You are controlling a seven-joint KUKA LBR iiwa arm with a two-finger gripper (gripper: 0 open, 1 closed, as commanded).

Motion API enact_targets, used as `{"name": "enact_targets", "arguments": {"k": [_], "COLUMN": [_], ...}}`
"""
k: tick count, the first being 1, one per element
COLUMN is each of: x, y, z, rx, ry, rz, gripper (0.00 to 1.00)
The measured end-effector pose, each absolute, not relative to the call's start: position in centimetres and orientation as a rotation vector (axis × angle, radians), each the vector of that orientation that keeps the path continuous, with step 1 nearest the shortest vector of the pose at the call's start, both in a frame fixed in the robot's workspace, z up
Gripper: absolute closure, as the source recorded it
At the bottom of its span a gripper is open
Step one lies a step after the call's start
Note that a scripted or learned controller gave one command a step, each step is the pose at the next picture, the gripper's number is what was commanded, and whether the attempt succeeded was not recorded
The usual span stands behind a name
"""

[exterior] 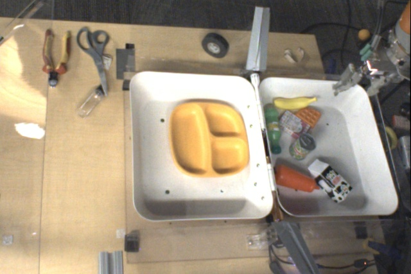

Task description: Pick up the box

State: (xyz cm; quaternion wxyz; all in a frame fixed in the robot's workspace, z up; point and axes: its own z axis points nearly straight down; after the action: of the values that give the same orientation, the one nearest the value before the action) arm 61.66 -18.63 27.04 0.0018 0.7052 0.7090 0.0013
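**Gripper at the bin's far corner, box well away from it**

The gripper point(354, 76) hangs at the far right corner of the right bin point(379, 157), just over its rim, with the arm's wrist point(392, 51) reaching in from the right edge of the view. Its fingers are thin and pale against the bench, and whether they are spread or closed cannot be told; nothing shows between them.

The box point(331, 181), white with a black-and-white patterned end, lies on the floor of the right bin, well apart from the gripper and toward the near side of the view, tilted at a slant to the bin walls. Just beside it, on the side farther from the arm, lies an orange carrot-like toy point(295, 179), its tip close to the box.

Nearer the gripper, but still apart from it, a yellow banana point(294, 101) lies along the bin's far wall. Below the banana a cluster sits together: a green bottle-like item point(273, 128) against the dividing wall, a small pink-and-white packet point(292, 122), an orange waffle-textured piece point(309, 116), and a round item with a dark ring point(302, 145).

Beyond the dividing wall, farther still from the gripper, the left bin point(151, 138) holds a yellow compartment tray point(209, 138) lying near its middle.

On the wooden bench point(64, 189), far from the gripper, lie scissors point(96, 51), red-handled pliers point(54, 54) and a roll of black tape point(215, 44).
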Motion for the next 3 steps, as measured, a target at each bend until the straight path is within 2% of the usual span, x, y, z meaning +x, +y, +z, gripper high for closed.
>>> {"name": "enact_targets", "arguments": {"k": [1, 2, 3], "x": [59.9, 60.6, 62.8], "y": [-11.9, -10.9, -10.9], "z": [18.2, 11.0, 10.2], "rx": [2.248, 2.334, 2.418], "ry": [2.191, 2.060, 1.952], "rz": [0.003, 0.019, 0.023], "gripper": [0.00, 0.00, 0.00]}}
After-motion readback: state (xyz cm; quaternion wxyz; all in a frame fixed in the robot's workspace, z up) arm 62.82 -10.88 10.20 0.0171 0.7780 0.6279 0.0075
